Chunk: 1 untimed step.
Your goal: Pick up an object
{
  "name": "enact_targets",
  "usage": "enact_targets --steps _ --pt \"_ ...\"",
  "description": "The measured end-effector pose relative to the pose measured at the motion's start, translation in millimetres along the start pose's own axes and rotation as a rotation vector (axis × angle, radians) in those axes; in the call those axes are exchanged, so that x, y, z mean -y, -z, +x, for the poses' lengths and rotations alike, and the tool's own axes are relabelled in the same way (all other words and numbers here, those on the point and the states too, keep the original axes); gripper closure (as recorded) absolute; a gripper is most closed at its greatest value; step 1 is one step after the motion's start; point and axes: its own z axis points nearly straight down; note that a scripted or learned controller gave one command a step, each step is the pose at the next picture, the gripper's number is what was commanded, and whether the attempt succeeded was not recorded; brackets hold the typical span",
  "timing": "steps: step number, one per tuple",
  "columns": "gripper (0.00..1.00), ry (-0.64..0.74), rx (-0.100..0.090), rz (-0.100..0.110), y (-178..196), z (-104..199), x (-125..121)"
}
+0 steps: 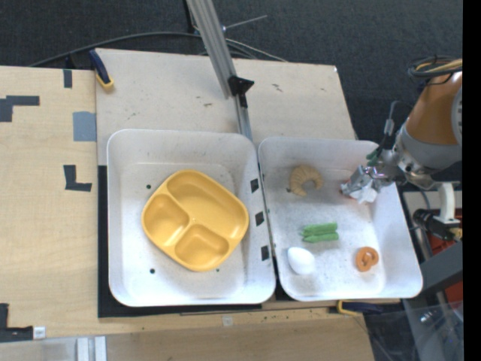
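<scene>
Right of frame, gripper (pixel 361 187) over right bin (pixel 398 277) | jaws: cannot tell | nearest target: croissant (pixel 304 178) upper-left of bin | you should centre over it before descending.

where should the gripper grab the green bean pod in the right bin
Come straight down on the green bean pod and pinch its middle across the narrow width. It lies flat and long, roughly left to right, apart from the white egg and the croissant.
</scene>
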Motion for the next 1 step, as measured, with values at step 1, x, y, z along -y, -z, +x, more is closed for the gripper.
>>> enact_targets --steps 1 --pt "1.0 0.0 0.0 0.001 43.4 1.6 2.6"
